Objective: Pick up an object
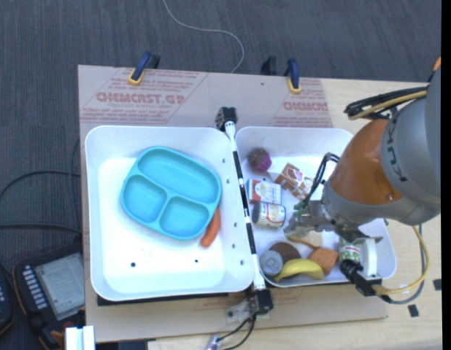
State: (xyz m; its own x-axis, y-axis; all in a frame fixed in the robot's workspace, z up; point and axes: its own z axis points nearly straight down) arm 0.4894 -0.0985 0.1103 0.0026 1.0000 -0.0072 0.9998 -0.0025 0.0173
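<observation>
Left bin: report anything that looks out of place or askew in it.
The carrot lies loose in the left bin, leaning against the lower right edge of the blue divided plate rather than in a compartment. Nothing looks spilled or damaged.

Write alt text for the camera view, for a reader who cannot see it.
A grey robot arm with an orange band reaches from the right into the right shallow white bin, among small toy foods including a yellow banana and a purple ball. The left white bin holds a light blue three-compartment plastic tray, an orange carrot beside it.
</observation>
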